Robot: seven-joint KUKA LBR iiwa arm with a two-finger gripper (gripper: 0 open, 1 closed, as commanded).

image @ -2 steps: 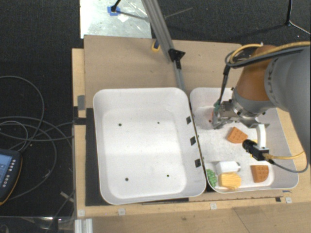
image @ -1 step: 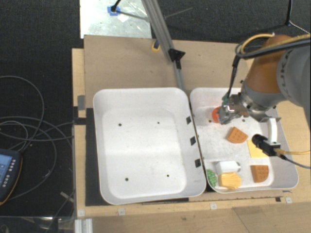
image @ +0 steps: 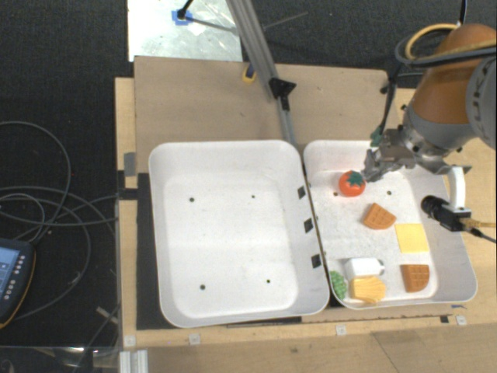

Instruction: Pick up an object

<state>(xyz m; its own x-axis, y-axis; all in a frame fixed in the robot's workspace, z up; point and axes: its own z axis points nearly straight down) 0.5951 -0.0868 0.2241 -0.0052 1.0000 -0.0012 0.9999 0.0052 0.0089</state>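
Overhead, at a slant: pale wooden desk on dark grey carpet, with black cables looping over the floor at left and the corner of a dark handheld screen device at the lower left edge. Beyond the far edge of the desk, a shiny pale floor panel with a scrap of blue tape, and a grey metal pole running down across it to a black clamp over the desk. On the desk, two shallow white bins side by side, touching along their inner rims: left bin bare inside apart from a few small dark dots; right bin holding toy food. Near its far left, a red toy tomato with a green top. Nearer the middle, a brown waffle-like piece, just beside a yellow square slice. Along the near rim, a white block touching a yellow ridged piece, a small green item at the corner, and an orange-brown waffle square. From the right, grey arm with orange band, claw low over the right bin, just beside the tomato on its right. Cannot tell from this angle how the claw is set, or whether it touches the tomato.
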